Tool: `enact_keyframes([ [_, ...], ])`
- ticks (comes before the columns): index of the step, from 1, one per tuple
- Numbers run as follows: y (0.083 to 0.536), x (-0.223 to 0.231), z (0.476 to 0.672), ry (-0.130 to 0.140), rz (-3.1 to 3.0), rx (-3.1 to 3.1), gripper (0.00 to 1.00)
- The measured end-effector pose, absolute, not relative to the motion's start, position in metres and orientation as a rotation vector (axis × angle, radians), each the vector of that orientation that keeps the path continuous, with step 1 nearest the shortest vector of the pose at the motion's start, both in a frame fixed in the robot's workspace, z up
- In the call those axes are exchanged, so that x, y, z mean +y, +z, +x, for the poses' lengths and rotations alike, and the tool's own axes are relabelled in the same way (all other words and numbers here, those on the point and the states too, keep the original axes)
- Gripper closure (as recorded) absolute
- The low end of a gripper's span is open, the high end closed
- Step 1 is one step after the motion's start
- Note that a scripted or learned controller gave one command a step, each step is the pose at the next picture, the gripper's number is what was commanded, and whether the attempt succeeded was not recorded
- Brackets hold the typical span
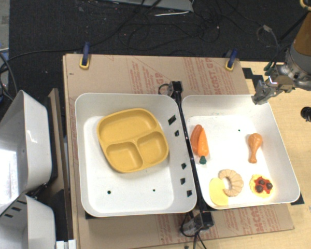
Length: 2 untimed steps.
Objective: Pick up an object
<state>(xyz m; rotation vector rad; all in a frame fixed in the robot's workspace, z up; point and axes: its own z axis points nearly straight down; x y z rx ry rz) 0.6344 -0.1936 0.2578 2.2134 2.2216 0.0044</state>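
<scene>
— Orange carrot (pixel 199 140) first, that's what catches my eye: it lies in the right bin (pixel 233 108), hard against the divider side, its green tip pointing toward us.

— And the gripper (pixel 261 95)?

— Up at the far right corner of that same bin, over the rim, with the grey arm (pixel 300 61) coming in from the right. Nothing is between its tips that I can see. Whether they are spread or pressed together I cannot tell; from here it's a small dark lump against the cardboard.

— So the toys are well apart from it?

— Yes. The chicken drumstick (pixel 254 146) is the nearest, below the gripper toward the middle of the bin. The carrot sits further left. Along the near edge lie a shrimp (pixel 231 182) resting partly on a pale yellow disc (pixel 216 193), and just right of them a small yellow piece with red and dark berries (pixel 262 185).

— The other bin?

— The left bin (pixel 93 191) holds a yellow divided plate (pixel 132 139), three compartments, lying flat and turned a little.
</scene>
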Motion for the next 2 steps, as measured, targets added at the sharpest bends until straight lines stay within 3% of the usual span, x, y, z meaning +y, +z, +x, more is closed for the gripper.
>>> enact_keyframes([
  [2, 0.250, -0.092, 0.606, -0.001, 2.216, 2.232, 1.00],
])
